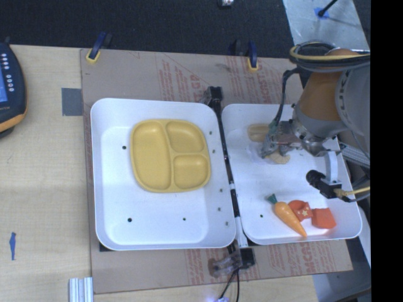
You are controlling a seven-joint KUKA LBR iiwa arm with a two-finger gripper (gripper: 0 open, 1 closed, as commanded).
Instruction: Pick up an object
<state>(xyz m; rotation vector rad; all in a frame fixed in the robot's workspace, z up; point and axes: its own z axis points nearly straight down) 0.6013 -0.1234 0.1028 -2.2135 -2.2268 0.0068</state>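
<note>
Tabletop (pixel 50 168) carrying two bins | tool (pixel 277 145) hovering over beige object (pixel 277 158), finger state unclear | toy carrot (pixel 289 218) lying below tool

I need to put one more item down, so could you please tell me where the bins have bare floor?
Left bin: a bare strip along the near edge below the yellow divided plate, and a narrower one on its left. Right bin: bare middle patch between the gripper and the toy carrot. Crowded: the far end under the arm, and the near corner with carrot and red pieces.
</note>
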